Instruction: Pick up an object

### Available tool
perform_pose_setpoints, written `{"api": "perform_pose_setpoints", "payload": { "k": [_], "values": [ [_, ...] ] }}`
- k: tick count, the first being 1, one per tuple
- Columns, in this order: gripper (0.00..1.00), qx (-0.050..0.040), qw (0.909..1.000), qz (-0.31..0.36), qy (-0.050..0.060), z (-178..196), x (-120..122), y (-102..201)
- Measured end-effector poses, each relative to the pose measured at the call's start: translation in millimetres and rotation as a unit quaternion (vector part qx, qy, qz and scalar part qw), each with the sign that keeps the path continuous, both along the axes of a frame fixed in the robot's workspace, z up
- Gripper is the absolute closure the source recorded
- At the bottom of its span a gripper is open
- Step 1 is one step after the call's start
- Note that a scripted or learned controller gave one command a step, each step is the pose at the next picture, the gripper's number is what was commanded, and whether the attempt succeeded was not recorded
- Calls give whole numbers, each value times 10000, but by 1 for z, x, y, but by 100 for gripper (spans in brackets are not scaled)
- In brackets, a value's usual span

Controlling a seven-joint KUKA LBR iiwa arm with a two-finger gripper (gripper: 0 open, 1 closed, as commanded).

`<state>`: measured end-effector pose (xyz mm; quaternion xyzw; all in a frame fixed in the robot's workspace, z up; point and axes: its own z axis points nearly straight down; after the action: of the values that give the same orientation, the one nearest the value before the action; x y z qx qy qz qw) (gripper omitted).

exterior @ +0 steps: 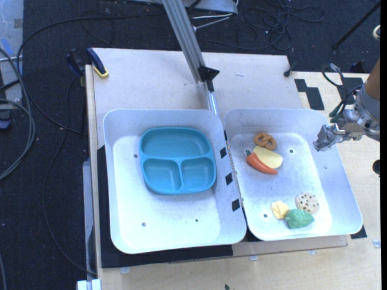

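Objects for picking lie in the right bin, none of them between my fingers. Largest on the bench is the left bin, and in it sits a blue tray with three compartments, resting flat toward the bin's far side. The right bin touches the left one along their shared edge. My arm reaches in from the right, and my gripper hangs over the right bin's far right rim, apart from every item; whether it is apart or together I cannot tell. Near the bin's far middle lies a carrot touching a yellow piece, with a pretzel just beyond them. Toward the near right corner sit a green lump, a cookie just behind it, and a small yellow bit at its left.
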<state>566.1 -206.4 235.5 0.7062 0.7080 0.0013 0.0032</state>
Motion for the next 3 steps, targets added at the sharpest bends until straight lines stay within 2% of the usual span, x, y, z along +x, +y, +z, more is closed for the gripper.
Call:
{"api": "perform_pose_setpoints", "payload": {
  "k": [1,3],
  "values": [
    [100,22,10000,27,30,1,3,56],
    [100,24,10000,26,37,15,-15,156]
  ]
}}
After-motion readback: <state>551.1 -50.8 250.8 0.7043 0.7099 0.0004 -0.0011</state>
